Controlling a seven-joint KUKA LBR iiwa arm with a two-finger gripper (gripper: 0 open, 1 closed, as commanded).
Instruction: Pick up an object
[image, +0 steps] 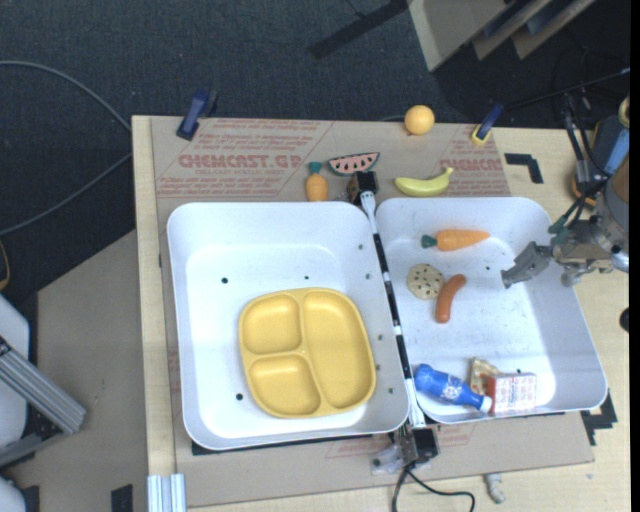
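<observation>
Two-finger gripper (528, 264) is hovering with fingers apart, empty, at right white bin's (570, 345) 3 o'clock; orange plastic sausage (448, 297) (nearest, uncrowded) is looking best: descend centred, straddling it crosswise.

You see two white bins: the left bin (190, 250) holds one yellow divided plate (305, 352). The right bin (560, 340) holds one carrot (458, 239), one cookie (425, 281), one sausage (448, 297), one blue bottle (449, 387) and one small carton (508, 390). At twelve o'clock on the surface (250, 160) lie one banana (423, 183), one watermelon slice (354, 162), one orange ball (419, 120) and one small orange fruit (317, 186).
</observation>
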